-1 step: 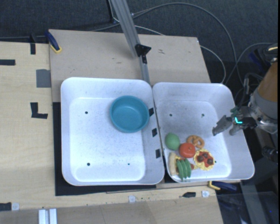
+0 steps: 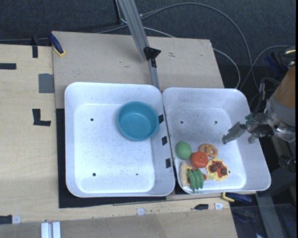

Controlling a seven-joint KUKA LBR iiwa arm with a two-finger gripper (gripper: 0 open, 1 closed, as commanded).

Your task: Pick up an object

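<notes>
Nothing has been picked up yet, as far as the view shows: the toy food lies in a heap at the near end of the right bin (image 2: 238, 103), and the whole grasp is left to do. Taking that heap as the landmark, it holds a green ball (image 2: 183, 149), a red tomato (image 2: 199, 159), a pretzel (image 2: 207, 149), a small pizza (image 2: 218, 169), green pods (image 2: 195, 178) and a pale yellow piece (image 2: 183, 172), all touching or just beside one another.

The gripper (image 2: 235, 132) hangs up and to the right of the heap, above the right side of that bin, apart from every toy. One dark finger points toward the heap; whether the jaws are spread or pressed together I cannot tell at this angle, and nothing shows between them.

Far left of the heap, a blue bowl (image 2: 137, 121) sits in the left bin (image 2: 89, 148)
</notes>
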